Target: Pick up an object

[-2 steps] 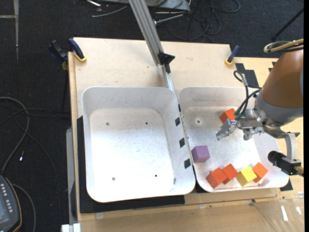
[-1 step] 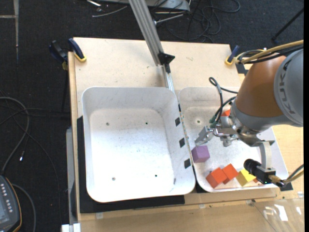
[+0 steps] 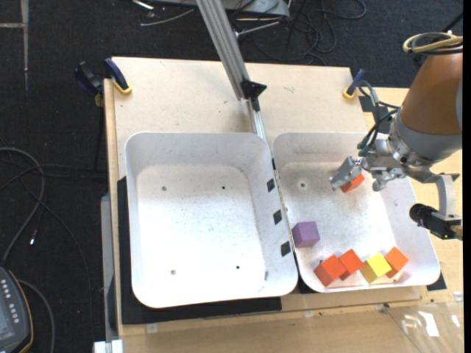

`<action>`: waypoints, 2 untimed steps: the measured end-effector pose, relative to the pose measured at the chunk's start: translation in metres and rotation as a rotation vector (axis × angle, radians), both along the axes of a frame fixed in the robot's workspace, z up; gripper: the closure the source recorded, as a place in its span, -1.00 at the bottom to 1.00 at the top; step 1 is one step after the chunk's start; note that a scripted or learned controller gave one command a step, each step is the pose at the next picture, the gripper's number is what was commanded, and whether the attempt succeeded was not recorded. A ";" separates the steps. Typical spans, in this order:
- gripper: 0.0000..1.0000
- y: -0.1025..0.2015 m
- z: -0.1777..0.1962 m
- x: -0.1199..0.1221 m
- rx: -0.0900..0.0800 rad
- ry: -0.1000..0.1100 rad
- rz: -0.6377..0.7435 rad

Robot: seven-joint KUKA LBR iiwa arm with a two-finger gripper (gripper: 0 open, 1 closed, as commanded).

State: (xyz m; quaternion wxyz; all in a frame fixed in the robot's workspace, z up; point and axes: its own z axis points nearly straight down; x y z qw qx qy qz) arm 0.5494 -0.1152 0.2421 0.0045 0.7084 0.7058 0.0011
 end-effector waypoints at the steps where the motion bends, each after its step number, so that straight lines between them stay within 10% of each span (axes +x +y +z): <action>1: -1.00 -0.038 -0.149 0.017 0.004 0.008 0.002; 2: -1.00 -0.073 -0.146 0.103 0.001 0.000 0.007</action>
